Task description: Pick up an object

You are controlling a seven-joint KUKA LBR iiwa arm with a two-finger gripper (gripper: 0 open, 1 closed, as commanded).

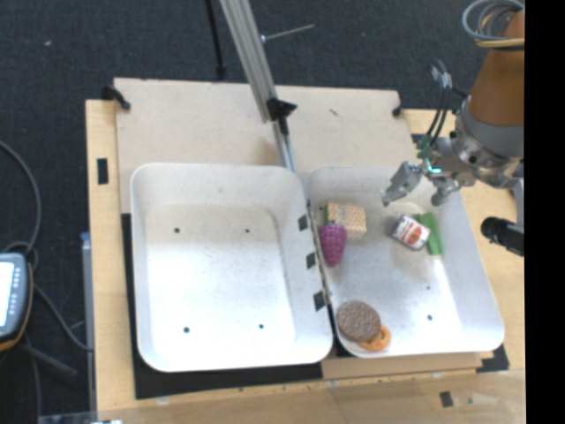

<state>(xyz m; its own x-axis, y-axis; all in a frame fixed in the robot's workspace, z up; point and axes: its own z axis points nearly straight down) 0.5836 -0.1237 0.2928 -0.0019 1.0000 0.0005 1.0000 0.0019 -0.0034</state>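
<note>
Gripper [422,184] is hovering over right bin [459,312], jaws spread, pinching nothing. Red-and-white can [410,231] is lying just below it, touching green item [432,234]. Purple object [333,242] is sitting beside the waffle block [345,218].

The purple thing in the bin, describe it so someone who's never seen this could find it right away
Look in the right-hand white bin, along its left wall by the divider. Just below the tan waffle-textured block lies the purple object, small and rounded. It is the only purple item; the brown disc lies nearer the front edge.
</note>
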